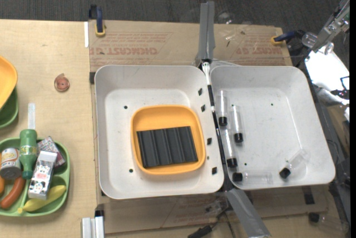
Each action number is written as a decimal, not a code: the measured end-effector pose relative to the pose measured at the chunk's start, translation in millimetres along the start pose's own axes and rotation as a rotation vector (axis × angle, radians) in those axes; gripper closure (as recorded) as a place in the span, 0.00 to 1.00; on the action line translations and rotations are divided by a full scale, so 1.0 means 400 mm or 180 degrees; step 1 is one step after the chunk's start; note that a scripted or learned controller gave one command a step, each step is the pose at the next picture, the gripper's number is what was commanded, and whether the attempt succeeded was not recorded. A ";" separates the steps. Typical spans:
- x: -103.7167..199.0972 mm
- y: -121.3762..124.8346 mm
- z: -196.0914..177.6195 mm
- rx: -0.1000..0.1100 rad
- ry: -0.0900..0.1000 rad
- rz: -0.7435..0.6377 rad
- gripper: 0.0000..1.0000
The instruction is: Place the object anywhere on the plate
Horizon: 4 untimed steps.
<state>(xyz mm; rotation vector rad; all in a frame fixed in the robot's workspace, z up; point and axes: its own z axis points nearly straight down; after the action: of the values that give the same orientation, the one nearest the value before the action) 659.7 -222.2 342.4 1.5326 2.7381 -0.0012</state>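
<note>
An orange square plate (167,113) with rounded corners rests in the middle of the left white bin (111,120). On the plate lies a black ribbed rectangular object (167,146), flat and within the rim. Several clear plastic tubes with black caps lie in the right white bin (278,92). Two of the tubes (236,124) are along its left wall, one tube (253,177) lies at the front edge, and another tube (293,164) is near the front right corner.
A green tray (55,198) of toy food and bottles stands at the far left on the wooden bench, with an orange dish (5,84) behind it. Cardboard (144,42) lies under the bins, clamped at the back. Metal fixtures (328,31) stand at the upper right.
</note>
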 end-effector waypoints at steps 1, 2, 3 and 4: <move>-0.001 0.000 -0.226 -0.0002 -0.0002 -0.0856 1.00; 0.061 -0.100 0.245 0.0000 0.0007 -0.0698 1.00; 0.004 -0.009 -0.031 -0.0005 -0.0001 -0.1246 1.00; 0.040 -0.066 -0.103 -0.0008 0.0001 -0.2283 1.00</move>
<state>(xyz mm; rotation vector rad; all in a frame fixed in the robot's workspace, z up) 628.7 -222.2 383.4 0.4741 3.1016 0.0004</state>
